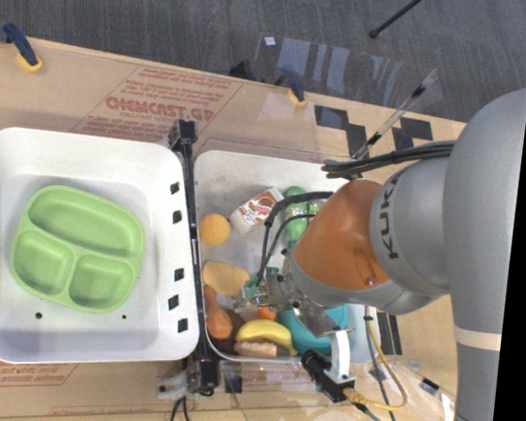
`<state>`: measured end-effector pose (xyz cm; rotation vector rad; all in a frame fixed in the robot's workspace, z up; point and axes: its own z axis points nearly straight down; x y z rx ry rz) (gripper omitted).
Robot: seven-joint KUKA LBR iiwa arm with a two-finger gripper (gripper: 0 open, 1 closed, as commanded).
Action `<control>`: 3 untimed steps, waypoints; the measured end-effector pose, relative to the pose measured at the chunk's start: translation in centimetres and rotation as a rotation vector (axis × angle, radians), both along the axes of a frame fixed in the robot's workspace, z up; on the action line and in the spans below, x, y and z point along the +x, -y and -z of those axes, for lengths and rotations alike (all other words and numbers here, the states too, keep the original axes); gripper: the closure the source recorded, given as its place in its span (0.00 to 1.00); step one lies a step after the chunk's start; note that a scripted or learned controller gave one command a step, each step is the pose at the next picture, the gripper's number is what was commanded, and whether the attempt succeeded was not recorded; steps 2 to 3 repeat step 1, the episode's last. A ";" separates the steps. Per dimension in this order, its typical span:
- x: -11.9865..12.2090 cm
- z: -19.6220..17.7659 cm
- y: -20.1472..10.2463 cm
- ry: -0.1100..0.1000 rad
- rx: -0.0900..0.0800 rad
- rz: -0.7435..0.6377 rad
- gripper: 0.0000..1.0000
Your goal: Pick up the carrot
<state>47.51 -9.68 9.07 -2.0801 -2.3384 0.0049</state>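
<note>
Slender orange carrot [210,295] lies at left edge of right white bin [212,173], beside yellow banana [263,332]. Long axis runs near-to-far. Grey-orange arm's gripper [267,295] right of carrot; jaw state unreadable.

Grey ribbed carpet [173,6] lies beyond a bench topped with printed brown cardboard [116,94].

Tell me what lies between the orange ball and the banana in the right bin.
In the camera view, a pale yellow rounded piece lies between the orange ball and the banana, in the right bin.
</note>
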 end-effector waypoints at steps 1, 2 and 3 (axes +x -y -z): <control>0.2 -13.7 -4.4 0.005 -0.007 0.262 1.00; 0.2 -13.7 -4.4 0.005 -0.007 0.262 1.00; 0.2 -13.7 -4.4 0.005 -0.007 0.262 1.00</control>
